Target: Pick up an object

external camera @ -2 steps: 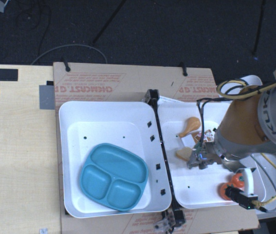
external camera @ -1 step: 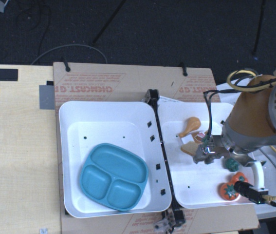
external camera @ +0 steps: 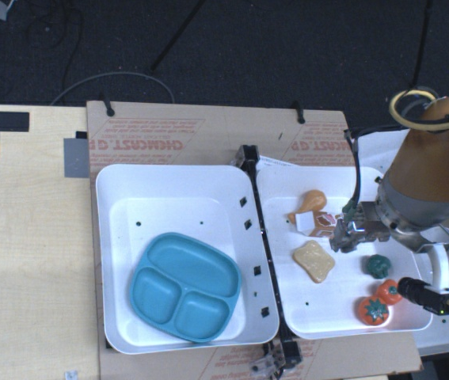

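The right bin (external camera: pixel 319 311) holds several small things. A tan bread slice (external camera: pixel 314 261) lies near its middle. Behind it sit an orange food piece (external camera: pixel 313 200) and a small white and red box (external camera: pixel 315 223). A dark green round thing (external camera: pixel 378 266) and two red tomatoes (external camera: pixel 374 311) (external camera: pixel 390 291) lie at the front right. My gripper (external camera: pixel 345 234) hangs low over the bin, just right of the white and red box and up-right of the bread slice. I see nothing held in it.
In the left bin (external camera: pixel 113 212) lies a blue divided plate (external camera: pixel 184 286). A black divider (external camera: pixel 260 244) runs between the two bins. The arm's grey and orange body (external camera: pixel 422 172) covers the right bin's far right corner.
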Robot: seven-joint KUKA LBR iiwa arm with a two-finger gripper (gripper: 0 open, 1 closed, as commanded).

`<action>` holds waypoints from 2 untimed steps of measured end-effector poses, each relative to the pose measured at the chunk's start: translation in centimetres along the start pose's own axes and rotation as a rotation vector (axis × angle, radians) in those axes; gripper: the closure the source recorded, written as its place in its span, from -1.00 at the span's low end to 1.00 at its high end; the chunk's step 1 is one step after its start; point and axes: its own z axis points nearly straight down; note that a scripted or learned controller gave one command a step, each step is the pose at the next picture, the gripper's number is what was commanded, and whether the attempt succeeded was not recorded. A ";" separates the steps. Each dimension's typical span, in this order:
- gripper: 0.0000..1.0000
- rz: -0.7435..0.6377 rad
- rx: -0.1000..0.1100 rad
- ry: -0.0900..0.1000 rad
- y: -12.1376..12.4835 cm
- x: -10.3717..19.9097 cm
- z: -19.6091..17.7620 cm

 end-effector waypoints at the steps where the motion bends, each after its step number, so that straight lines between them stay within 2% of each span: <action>1: 1.00 -0.001 0.001 0.000 0.0 -0.1 -2.8; 2: 1.00 -0.003 0.004 0.002 0.4 5.2 -1.2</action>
